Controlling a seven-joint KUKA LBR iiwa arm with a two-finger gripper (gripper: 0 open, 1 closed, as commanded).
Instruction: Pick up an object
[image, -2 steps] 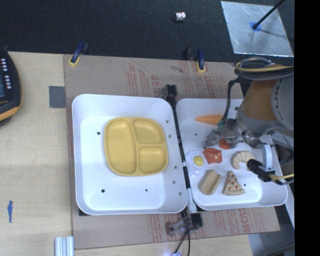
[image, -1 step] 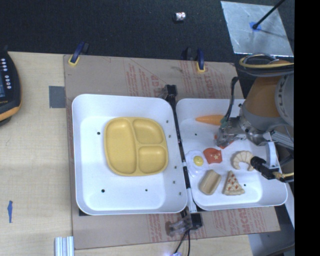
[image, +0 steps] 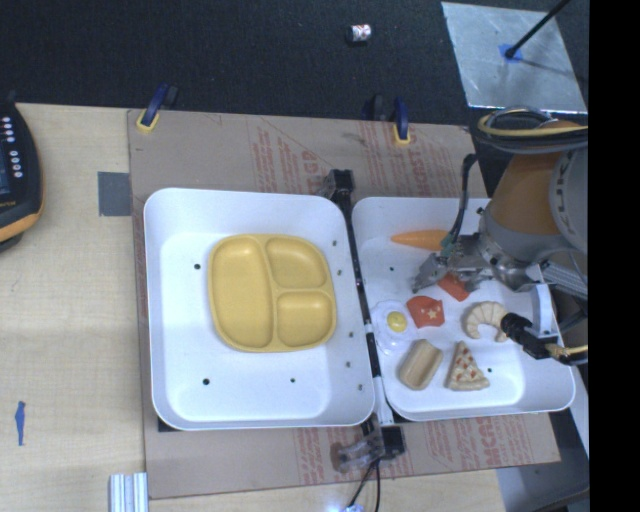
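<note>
My gripper (image: 449, 268) is low in the right bin (image: 560, 400), near its back half, with the arm coming in from the right. A small red piece (image: 455, 289) lies right under its tip, partly covered by it. I cannot see whether it is gripped. An orange carrot (image: 420, 239) lies just behind the gripper. In front of it are a red strawberry-like piece (image: 425, 311), a fried egg (image: 397, 321), a croissant (image: 487, 318), a bread roll (image: 420, 363) and a pizza slice (image: 465, 368).
The left bin (image: 170, 390) holds a yellow divided plate (image: 270, 291) in its middle. Both bins sit on a cardboard sheet (image: 250, 150) clamped to the bench. A black and orange handset (image: 15, 170) lies at the far left edge.
</note>
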